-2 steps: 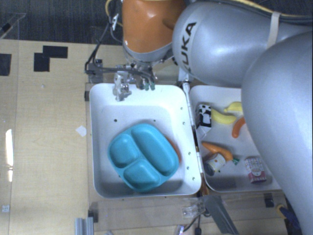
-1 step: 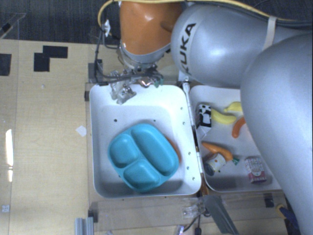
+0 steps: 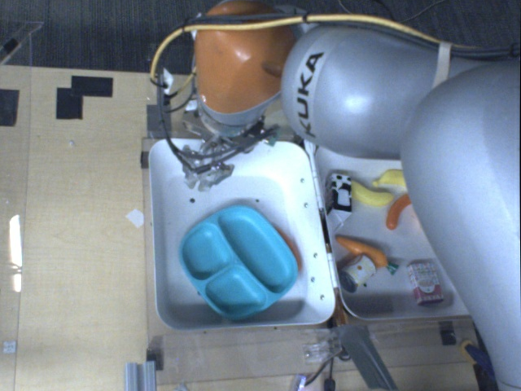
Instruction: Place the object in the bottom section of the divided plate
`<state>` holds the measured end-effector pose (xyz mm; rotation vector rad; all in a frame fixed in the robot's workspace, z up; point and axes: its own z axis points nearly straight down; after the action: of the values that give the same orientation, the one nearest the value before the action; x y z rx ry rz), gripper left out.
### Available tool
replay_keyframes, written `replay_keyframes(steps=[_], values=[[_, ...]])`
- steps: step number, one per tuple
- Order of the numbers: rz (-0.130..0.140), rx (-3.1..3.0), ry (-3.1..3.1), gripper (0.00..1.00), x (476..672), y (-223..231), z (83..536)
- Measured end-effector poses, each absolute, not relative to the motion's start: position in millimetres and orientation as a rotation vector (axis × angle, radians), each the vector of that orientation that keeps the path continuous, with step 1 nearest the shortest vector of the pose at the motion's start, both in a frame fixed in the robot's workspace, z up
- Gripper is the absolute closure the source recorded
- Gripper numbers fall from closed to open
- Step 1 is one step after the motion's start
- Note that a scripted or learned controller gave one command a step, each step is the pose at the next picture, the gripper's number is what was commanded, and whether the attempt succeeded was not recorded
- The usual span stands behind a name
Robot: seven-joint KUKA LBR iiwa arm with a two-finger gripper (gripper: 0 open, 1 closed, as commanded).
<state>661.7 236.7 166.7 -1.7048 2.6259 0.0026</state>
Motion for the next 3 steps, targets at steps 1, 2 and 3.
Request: replay_keyframes(steps=[1,2,3], values=[[0.005,-1.688,2.620,1.00,664.2,238,181],[0.000,-2.542,1.829,1.00,654.0,228,113],[-0.007,-2.887,1.207,1.00,633.7,237,298]])
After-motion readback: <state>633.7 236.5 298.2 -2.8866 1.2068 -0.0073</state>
